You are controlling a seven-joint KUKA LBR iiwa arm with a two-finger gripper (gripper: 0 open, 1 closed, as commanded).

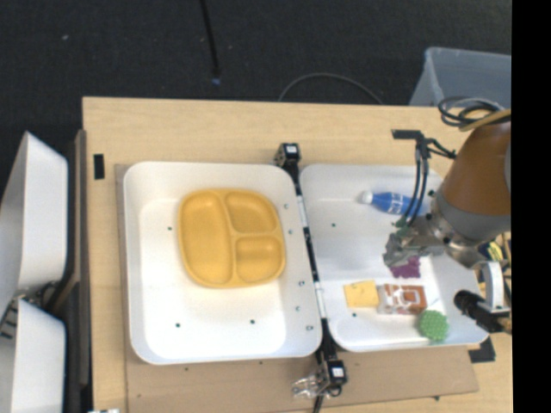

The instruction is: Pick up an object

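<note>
At the right bin's (344,231) near edge you have a green ball (433,325), a packet (403,298) and a yellow card (361,295). Just beyond, the gripper (403,252) sits directly over a purple object (406,268); whether it has closed on anything you cannot tell. Farthest lies a blue bottle (387,201).

The right bin (344,231) holds five small things. A blue and white bottle (387,201) lies on its side near the bin's far edge. A purple object (406,268) sits mid-bin, partly hidden under the claw (403,252). Near the front edge lie a flat yellow square (361,295), just beside it a red-brown and white packet (404,298), and a green nubby ball (433,325) toward the front right corner.
</note>
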